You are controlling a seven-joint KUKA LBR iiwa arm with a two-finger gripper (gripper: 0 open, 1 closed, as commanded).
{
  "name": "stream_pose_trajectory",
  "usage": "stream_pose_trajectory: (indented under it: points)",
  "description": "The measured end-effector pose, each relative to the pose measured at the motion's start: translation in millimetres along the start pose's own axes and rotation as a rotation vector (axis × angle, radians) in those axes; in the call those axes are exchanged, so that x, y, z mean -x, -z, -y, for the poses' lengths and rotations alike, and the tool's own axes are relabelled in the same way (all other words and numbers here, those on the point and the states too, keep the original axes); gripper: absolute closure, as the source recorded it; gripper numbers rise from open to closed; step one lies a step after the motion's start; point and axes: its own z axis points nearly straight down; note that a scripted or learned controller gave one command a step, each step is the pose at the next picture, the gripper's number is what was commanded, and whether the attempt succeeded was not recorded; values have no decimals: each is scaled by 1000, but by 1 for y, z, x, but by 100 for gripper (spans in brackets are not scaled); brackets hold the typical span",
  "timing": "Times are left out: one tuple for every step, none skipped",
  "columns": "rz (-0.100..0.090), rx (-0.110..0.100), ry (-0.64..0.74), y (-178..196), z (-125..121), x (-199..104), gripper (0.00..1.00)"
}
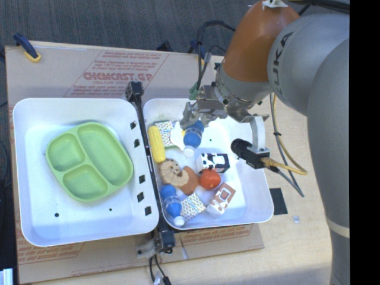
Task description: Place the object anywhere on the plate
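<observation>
Reaching from the right, gripper (191, 122) above blue toy (192, 138).

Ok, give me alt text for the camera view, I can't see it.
A grey and orange robot arm's claw hangs over the right bin of small toys, right above a blue object. The green divided plate sits in the left bin.

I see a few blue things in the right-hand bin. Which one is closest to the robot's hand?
The blue piece at the bin's top, right under the hand. The other two blue pieces lie at the bin's bottom, by the lion toy.
</observation>
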Motion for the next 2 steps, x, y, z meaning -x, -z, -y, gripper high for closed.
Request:
stream_pose_trajectory:
  points:
    - [0, 0, 0, 0, 0, 0, 0]
    - [1, 1, 8, 10, -1, 0, 100]
